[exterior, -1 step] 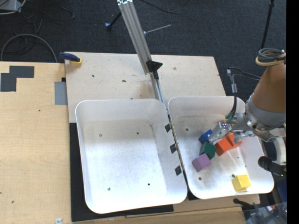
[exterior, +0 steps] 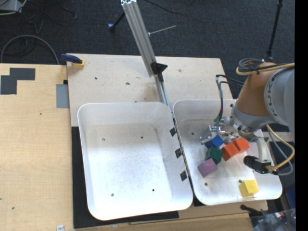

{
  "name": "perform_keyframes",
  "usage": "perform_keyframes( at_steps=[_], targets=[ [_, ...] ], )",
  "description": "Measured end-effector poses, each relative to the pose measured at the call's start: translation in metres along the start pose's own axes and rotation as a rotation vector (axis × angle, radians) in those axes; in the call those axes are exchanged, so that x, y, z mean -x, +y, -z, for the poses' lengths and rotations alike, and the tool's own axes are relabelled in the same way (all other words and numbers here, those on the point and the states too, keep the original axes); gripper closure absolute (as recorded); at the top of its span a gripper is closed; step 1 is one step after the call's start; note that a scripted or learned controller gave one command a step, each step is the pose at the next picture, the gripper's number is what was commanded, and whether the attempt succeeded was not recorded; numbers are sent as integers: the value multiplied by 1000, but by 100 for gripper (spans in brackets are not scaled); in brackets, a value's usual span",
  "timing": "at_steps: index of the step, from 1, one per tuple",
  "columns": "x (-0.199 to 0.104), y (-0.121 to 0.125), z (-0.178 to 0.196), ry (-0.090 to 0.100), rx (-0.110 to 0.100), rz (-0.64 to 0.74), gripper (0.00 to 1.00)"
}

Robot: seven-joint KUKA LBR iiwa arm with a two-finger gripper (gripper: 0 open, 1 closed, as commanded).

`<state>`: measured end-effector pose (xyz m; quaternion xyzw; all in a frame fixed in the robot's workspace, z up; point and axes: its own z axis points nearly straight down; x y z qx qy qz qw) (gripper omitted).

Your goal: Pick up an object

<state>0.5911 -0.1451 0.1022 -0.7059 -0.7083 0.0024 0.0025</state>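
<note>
Across the middle of the frame, a pale worktop (exterior: 110,76) bearing two shallow white bins side by side: left bin (exterior: 91,129) bare-floored and speckled, right bin (exterior: 192,110) holding a small cluster of blocks. Between them, a slanted metal rail (exterior: 144,42) running from the upper centre down to the shared wall.

At the right edge, the grey and orange arm (exterior: 262,97) reaching in, its hand (exterior: 217,129) low over the right bin, just above the blue block (exterior: 216,141). Cannot tell how the hand stands, wide or narrow; nothing plainly held.

Centre right of the frame, a tight group: blue block uppermost, green block (exterior: 214,154) touching below it, orange block (exterior: 234,148) just to the right, purple block (exterior: 207,167) just beside the green one at lower left. Yellow block (exterior: 248,187) well apart, alone near the lower right corner of the right bin.

Likely light, stiff, smooth-faced blocks; no risk of crushing, some risk of slipping if caught on an edge. Best taken across two opposite flat faces. Crowded neighbours likely to block a clean grip on blue or green; yellow apparently the easiest, with free space on all sides.

No real long axis on these near-cubes; orange block somewhat longer, lying aslant from lower left to upper right; purple turned cornerwise to the bin walls.
</note>
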Motion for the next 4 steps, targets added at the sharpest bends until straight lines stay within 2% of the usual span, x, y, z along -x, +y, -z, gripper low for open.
perform_keyframes(
  at_steps=[1,2,3,4],
  targets=[
    [0,0,14,0,3,1,100],
    [-47,18,-4,-3,16,0,100],
    [-131,52,93,2,13,4,100],
    [-201,8,146,4,7,4,100]
  ],
)
